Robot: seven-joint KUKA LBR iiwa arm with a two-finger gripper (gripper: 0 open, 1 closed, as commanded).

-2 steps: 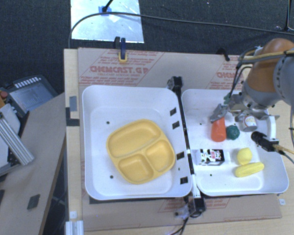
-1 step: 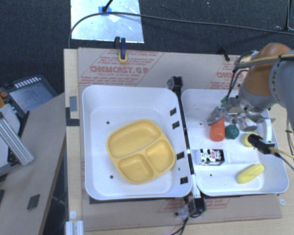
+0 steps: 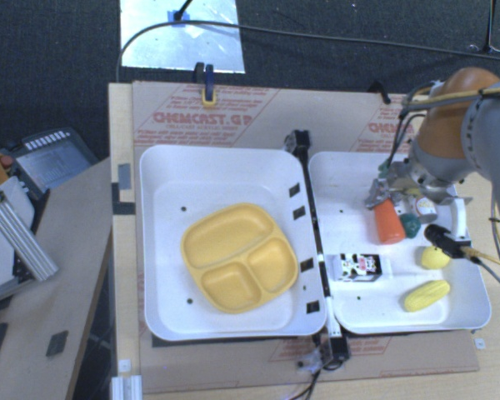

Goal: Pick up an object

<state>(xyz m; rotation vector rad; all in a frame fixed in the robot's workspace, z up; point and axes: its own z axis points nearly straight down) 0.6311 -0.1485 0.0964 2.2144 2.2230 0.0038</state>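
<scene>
Starting at the near edge, you have two shallow white bins side by side on the bench, clipped together along the middle seam.

Right bin (image 3: 483, 311), near part: a yellow corn-shaped toy (image 3: 426, 295) lies close to the front wall, loose and on its side. Just left of it, by the seam, sits a small black-and-white carton (image 3: 360, 266), lying flat. Behind the corn, a small yellow rounded piece (image 3: 434, 257) rests touching a black part of the arm's tooling; what that piece is, you cannot tell.

Left bin (image 3: 162, 173): one yellow divided plate (image 3: 237, 256) with three compartments, all bare, sitting slightly tilted in plan near the bin's middle. It looks like a hard target, being wide and flat.

Middle of the right bin: an orange carrot-shaped toy (image 3: 389, 222) lies with its top end under the gripper (image 3: 389, 192). A small teal piece (image 3: 410, 224) lies just beside it on the right. The gripper is low over the carrot, which reads as the likely pick target, since the arm is posed straight above it.

Fingers: metal parts sit at the carrot's upper end, but you cannot tell whether they are spread or closed, nor whether the carrot is between them. Do not log a hold.

Far side: the grey arm with its orange band (image 3: 450, 127) leans in from the right over the bin's back corner.
</scene>
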